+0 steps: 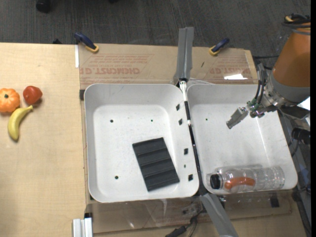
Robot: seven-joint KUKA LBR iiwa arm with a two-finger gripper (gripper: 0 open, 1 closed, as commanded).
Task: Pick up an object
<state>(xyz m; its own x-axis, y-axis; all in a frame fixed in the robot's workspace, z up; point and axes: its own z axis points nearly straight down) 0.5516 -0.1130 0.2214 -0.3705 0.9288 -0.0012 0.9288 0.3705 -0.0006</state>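
Two shallow white bins (94, 132) are set side by side; the clear plastic bottle (247, 178) is lodged along the right bin's front edge, the gripper (237, 117) hung above, whether apart or together cannot be told.

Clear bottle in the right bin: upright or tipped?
Tipped. The clear bottle lies on its side along the near wall of the right bin, its dark cap pointing left.

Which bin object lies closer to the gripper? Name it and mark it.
The clear plastic bottle, lying on its side along the near wall of the right bin, below the gripper. The black ridged block sits in the left bin, farther away.
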